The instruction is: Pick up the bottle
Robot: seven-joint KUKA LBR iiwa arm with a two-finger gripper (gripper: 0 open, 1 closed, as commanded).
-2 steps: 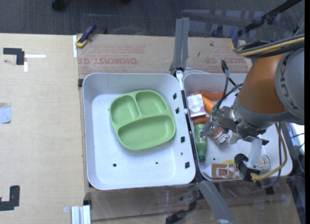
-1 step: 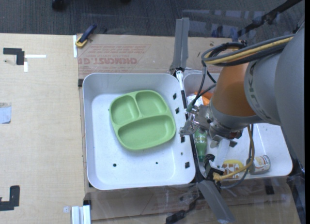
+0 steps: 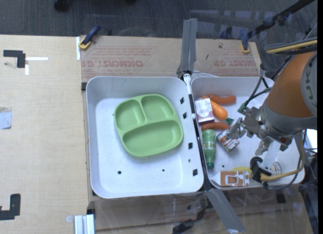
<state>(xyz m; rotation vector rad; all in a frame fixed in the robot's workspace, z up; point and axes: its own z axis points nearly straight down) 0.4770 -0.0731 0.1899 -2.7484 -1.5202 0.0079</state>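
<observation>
Left bin — green plate, right bin — bottle, carrots

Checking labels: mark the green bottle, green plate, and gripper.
green bottle (image 3: 208, 147), camera view, mid body.
green plate (image 3: 149, 125), camera view, centre divider.
gripper (image 3: 231, 139), camera view, between fingertips.

The cardboard sheet behind the bins bears red upside-down lettering, seemingly "CHEMCAST GP"; nothing else reads clearly.

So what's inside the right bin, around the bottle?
The green bottle lies by the right bin's left wall, beside carrots, a small carton and a yellow box. The pincer and arm cover the rest.
</observation>
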